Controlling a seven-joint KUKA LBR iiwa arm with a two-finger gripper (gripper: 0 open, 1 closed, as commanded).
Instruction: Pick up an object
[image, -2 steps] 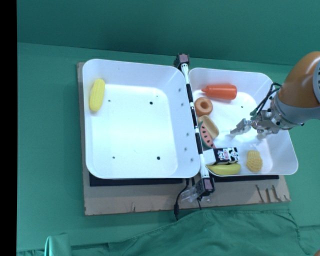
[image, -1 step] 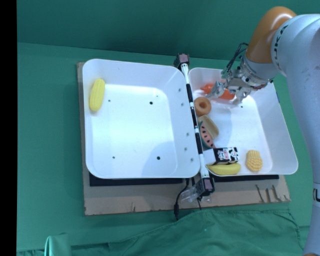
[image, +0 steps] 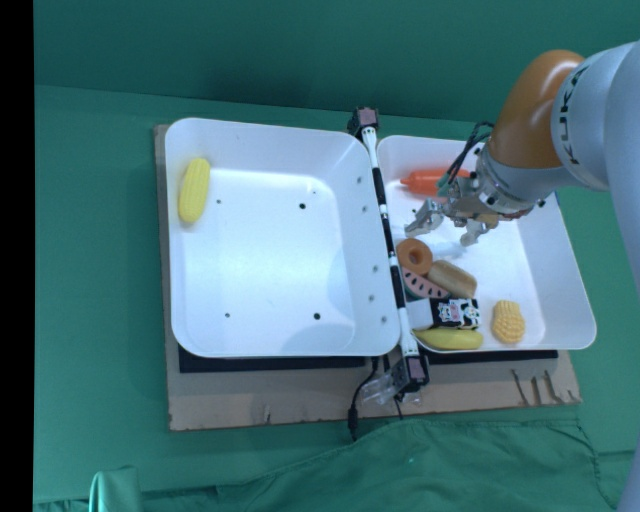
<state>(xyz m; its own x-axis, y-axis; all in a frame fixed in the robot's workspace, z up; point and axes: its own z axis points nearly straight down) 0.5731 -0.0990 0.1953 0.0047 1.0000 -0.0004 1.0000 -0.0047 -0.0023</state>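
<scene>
My gripper (image: 447, 226) hangs over the right bin (image: 560, 270), its two fingers spread apart and pointing down-left with nothing between them. An orange carrot (image: 424, 182) lies just behind it near the bin's back wall. Below the gripper sit a brown donut (image: 414, 257), a bread roll (image: 452, 278), a watermelon slice (image: 425, 288), a black-and-white cow-print carton (image: 456, 313), a banana (image: 450, 339) and a yellow corn piece (image: 508, 322). A yellow corn cob (image: 194, 190) rests in the left bin (image: 270, 235) at its far left corner.
A black-and-white divider rail (image: 385, 230) runs between the two bins. Both bins rest on a cardboard sheet (image: 250, 405) on the green bench. Green cloth (image: 400, 470) bunches at the front edge. The grey arm with its orange band (image: 535, 95) reaches in from the right.
</scene>
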